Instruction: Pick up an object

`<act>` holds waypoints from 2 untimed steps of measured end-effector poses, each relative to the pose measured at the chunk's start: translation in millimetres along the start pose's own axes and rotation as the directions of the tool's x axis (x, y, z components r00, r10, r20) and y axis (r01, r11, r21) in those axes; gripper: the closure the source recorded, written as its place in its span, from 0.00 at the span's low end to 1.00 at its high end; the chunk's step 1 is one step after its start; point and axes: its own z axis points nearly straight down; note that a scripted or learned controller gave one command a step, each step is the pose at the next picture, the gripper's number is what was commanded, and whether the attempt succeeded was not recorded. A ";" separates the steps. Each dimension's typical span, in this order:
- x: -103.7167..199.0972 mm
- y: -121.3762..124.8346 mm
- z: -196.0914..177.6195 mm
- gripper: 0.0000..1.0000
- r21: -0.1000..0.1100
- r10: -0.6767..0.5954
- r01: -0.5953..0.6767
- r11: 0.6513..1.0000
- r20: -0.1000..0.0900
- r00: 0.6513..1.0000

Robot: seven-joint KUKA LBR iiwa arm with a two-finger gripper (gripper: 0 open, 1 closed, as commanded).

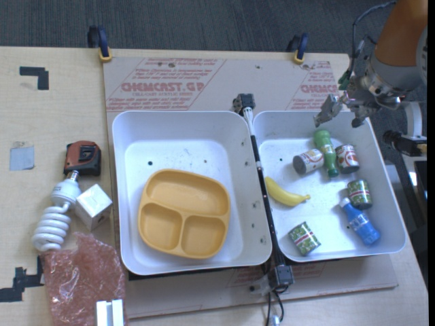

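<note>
Nearest the camera in the right bin [391, 182] lay a small green-labelled can [304, 238], with a blue bottle [360, 224] and a second green can [359, 193] just beside each other toward the right wall. Farther back, a green bottle [326, 153] lay between two white-and-red cans [308, 161] [347, 157], touching or nearly so. A banana [287, 195] sat apart near the divider. The gripper [342, 111] hung over the bin's far rim, its fingers [326, 111] spread and holding nothing. Descending into the bottle-and-can cluster risked a finger landing on a neighbouring can, or a round can rolling away as the fingers met. The left bin [122, 182] held a yellow divided tray [183, 212].
</note>
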 end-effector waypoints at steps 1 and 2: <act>-68.2 -56.2 126.6 0.00 0.004 -0.002 0.003 1.000 -0.009 1.000; -70.2 -55.2 115.7 1.00 0.000 0.000 0.000 1.000 -0.003 1.000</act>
